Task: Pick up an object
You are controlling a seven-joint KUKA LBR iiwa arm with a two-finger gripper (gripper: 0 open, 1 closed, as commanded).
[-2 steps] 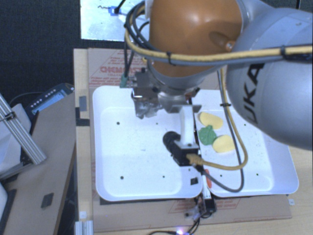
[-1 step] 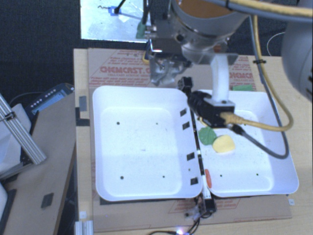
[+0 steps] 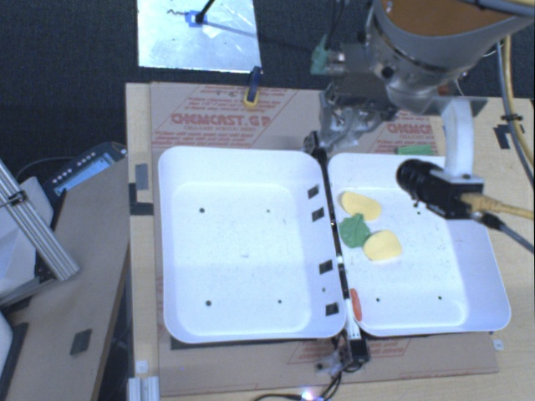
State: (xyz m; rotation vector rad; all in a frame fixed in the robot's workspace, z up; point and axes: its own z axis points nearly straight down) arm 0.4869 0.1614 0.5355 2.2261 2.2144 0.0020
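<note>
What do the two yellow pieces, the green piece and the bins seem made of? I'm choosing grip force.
Upper yellow piece and lower yellow piece: probably soft foam or rubbery plastic, matte, with rounded edges and no glints. Green piece: similar, lumpier and dull. Right bin and left bin: likely thin moulded plastic, smooth and slightly glossy.

Two shallow white plastic bins (image 3: 234,249) sit on tan cardboard printed with red lettering (image 3: 221,117). The right bin holds two pale yellow pieces (image 3: 361,205) flanking a green lump (image 3: 354,230).
</note>
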